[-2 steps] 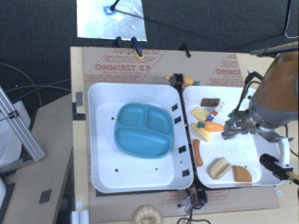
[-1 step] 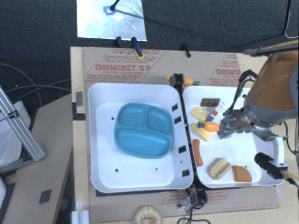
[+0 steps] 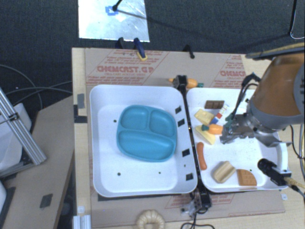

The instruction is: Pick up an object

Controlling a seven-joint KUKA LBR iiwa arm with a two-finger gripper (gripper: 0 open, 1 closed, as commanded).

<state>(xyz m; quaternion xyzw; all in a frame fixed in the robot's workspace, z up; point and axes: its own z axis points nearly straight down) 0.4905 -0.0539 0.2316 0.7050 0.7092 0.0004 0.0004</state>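
We see the jaws (image 3: 226, 133) low over the right bin (image 3: 255, 149), pointing toward the cluster of toy food near the bin's left side. Whether they are spread or pressed together we cannot tell; the tips are dark and blur into the shadow beneath them.

The nearest pieces lie just to the left of the jaws: a small orange piece (image 3: 215, 129), touching or almost touching the tips, and a yellow wedge (image 3: 206, 136) below it, whose long axis runs slantwise from upper left to lower right. A second pale yellow piece (image 3: 203, 116) and a chocolate bar (image 3: 214, 105) sit further up. A red sausage (image 3: 202, 155) lies lengthwise along the divider, and a bread roll (image 3: 223, 171) and a waffle (image 3: 246, 177) rest near the front wall, well apart from the jaws.

We judge the orange piece the likeliest target, since it lies directly ahead of the tips. Nothing shows between the tips as yet. The left bin (image 3: 107, 104) carries a blue tray (image 3: 145, 132).
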